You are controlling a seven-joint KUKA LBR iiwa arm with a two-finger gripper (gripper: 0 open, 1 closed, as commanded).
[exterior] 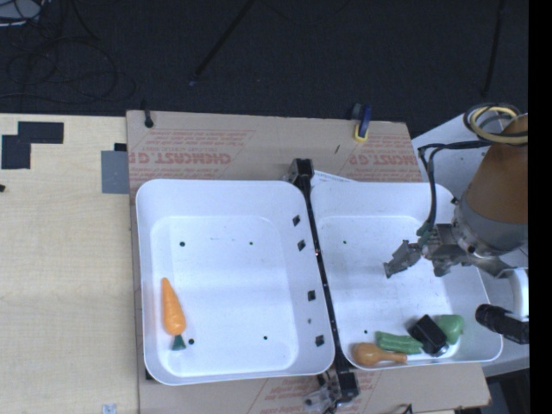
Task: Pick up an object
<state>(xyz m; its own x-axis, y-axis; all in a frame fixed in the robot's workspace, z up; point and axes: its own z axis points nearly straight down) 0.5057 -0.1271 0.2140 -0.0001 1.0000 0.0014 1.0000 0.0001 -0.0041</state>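
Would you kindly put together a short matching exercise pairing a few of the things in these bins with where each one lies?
Things:
1. carrot
2. gripper
3. yellow-orange pear-shaped toy
4. black block

Places:
A. above the right bin's floor, apart from the items
B. left bin, near its left wall
C. right bin, lying across the green items
D. right bin, at its front edge, left of the green items

Pairs: 1-B, 2-A, 3-D, 4-C

A grey arm (492,222) with an orange band, black cable, and dark metal tool (405,259).
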